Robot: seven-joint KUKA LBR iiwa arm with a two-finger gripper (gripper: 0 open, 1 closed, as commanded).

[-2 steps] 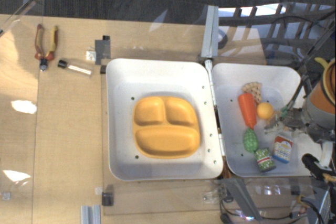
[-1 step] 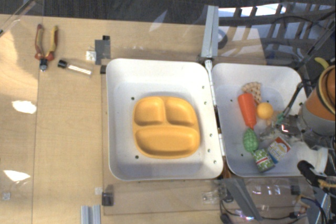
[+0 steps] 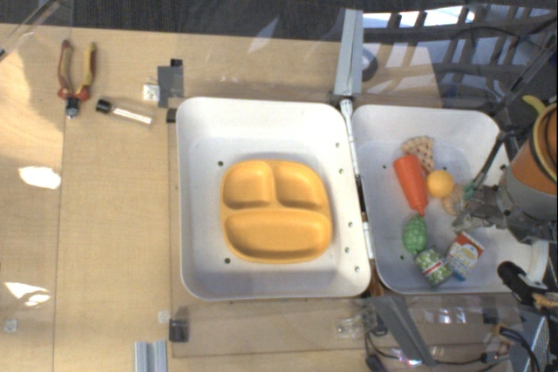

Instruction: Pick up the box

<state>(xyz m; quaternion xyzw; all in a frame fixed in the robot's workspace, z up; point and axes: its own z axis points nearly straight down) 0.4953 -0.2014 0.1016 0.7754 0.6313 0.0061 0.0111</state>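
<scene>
Yellow divided tray (image 3: pixel 277 211) sits in the left bin (image 3: pixel 200 135); over in the right bin (image 3: pixel 384 135), carrot (image 3: pixel 411 182), then the small box (image 3: pixel 464 256) near the front edge, gripper (image 3: pixel 478 211) hovering just above it, grip impossible to tell

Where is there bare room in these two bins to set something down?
Left bin: only margins around the yellow tray, widest above it. Right bin: bare along its top and left. Crowded from centre to lower right: carrot, orange, box, gripper.
</scene>
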